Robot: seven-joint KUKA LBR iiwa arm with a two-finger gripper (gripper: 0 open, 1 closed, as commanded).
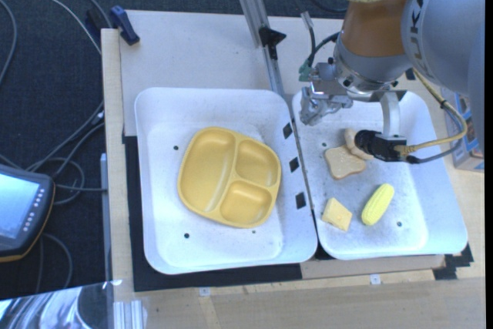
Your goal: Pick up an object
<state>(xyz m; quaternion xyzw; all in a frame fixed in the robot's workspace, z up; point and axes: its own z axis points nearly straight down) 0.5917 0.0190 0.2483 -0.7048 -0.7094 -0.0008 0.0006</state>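
Yellow plastic, smooth and glossy, forms the three-part tray [229, 176] lying in the left bin [154, 115]. In the right bin [443, 204] lie a tan toast slice [343, 162], a yellow cheese wedge [337, 214] at its six o'clock and a ribbed corn cob [377, 204] at four o'clock. The gripper [313, 110] hangs at the toast's eleven o'clock, grasping nothing visible.
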